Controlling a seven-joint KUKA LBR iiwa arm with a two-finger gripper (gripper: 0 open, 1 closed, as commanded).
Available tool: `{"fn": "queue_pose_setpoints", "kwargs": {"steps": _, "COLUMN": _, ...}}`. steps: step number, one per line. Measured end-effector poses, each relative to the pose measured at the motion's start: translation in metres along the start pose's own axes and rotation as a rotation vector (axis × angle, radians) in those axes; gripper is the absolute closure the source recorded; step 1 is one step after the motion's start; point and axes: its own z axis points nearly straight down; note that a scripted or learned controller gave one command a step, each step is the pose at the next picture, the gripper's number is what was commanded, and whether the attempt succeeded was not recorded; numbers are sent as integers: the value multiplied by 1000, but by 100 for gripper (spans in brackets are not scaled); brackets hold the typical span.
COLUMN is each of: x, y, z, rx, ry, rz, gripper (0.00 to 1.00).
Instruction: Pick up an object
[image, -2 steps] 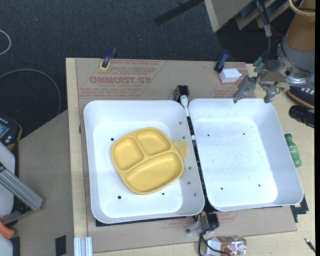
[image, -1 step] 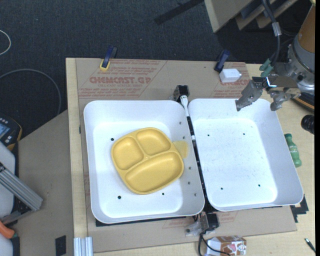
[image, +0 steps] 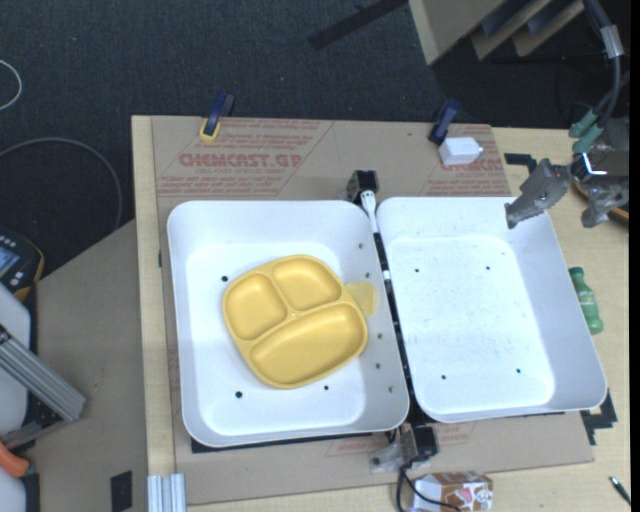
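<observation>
Yellow plastic, moulded as a divided plate (image: 293, 321) with three compartments, lies flat in the left bin (image: 200, 230). It sits somewhat toward that bin's near-right part, tilted relative to the bin walls, with two smaller compartments toward the far side and one larger compartment toward the near side. A small yellow tab at its right edge reaches close to the bin's right wall.

Right bin (image: 560, 300) stands just beside the left one, their inner walls meeting along a dark divider strip (image: 383, 270). Both bins rest on a brown board (image: 300, 150) printed with red lettering, which covers the counter (image: 90, 300).

Gripper (image: 527, 202) is at the far-right corner of the right bin, over its rim, well apart from the divided plate. Nothing is seen between the jaws; whether they are released or clenched cannot be told from this view.

Other items noted: a yellow-and-blue clamp (image: 213, 120) at the board's far-left edge, a dark blue clamp (image: 443, 122) at its far-right edge, a small white block (image: 460, 151) beside the latter, and a green object (image: 586, 298) lying outside the right bin's right wall.
</observation>
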Motion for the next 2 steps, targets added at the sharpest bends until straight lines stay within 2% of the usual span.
{"fn": "queue_pose_setpoints", "kwargs": {"steps": 1, "x": -1, "y": 3, "z": -8, "rx": -1, "ry": -1, "rz": 1, "gripper": 100}}
{"fn": "queue_pose_setpoints", "kwargs": {"steps": 2, "x": 11, "y": 0, "z": 94, "rx": 16, "ry": 1, "rz": 4, "gripper": 100}}
